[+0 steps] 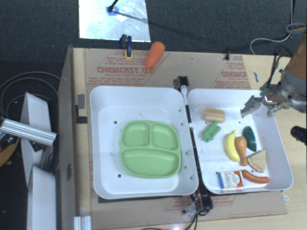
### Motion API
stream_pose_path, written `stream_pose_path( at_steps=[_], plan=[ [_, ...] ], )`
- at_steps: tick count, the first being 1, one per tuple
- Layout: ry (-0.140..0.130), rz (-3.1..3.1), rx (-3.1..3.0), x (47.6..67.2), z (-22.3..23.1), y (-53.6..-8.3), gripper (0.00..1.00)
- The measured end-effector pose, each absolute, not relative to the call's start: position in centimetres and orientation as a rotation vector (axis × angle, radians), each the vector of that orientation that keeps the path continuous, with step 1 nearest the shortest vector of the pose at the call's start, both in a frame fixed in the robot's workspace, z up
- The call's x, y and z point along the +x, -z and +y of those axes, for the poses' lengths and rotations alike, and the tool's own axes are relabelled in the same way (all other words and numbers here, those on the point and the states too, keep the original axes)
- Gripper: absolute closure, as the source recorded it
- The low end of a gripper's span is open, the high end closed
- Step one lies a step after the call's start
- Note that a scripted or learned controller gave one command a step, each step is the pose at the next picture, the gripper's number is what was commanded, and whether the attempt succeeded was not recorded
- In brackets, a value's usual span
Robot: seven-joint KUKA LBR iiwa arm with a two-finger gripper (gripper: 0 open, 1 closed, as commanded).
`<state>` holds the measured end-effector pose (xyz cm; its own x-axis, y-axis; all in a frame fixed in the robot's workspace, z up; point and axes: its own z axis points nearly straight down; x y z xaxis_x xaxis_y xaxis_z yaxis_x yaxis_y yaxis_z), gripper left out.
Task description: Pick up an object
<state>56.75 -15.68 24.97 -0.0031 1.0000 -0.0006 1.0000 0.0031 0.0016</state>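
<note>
My gripper [261, 108] hovers over the far right corner of the right bin [283, 163], open, with nothing between its fingers. In that bin lie a tan bread roll [213, 115], a green bean pod [211, 131], a yellow banana [231, 145], an orange drumstick [241, 148], a dark green piece [249, 134], a sandwich wedge [257, 161], a red sausage [255, 177] and a small blue and white carton [229, 179]. The dark green piece is the nearest to the gripper, just below and left of it.
The left bin [103, 128] holds a green divided plate [150, 149]. An orange carrot [155, 54] and a blue and yellow clamp [126, 46] lie on the cardboard behind the bins. A divider rail [188, 123] runs between the bins.
</note>
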Motion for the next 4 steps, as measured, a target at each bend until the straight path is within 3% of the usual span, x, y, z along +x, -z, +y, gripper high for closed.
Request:
stream_pose_path(
  at_steps=[1, 2, 3, 4],
  plan=[
    [0.004, 2.223, 2.223, 56.7, -17.9, -14.1, 0.0],
    [0.0, 2.228, 2.219, 54.2, -13.8, -8.2, 0.0],
    [-0.003, 2.224, 2.216, 54.4, -13.9, -9.5, 1.0],
    [-0.008, 2.228, 2.208, 56.5, -5.9, -18.8, 1.0]
  ],
)
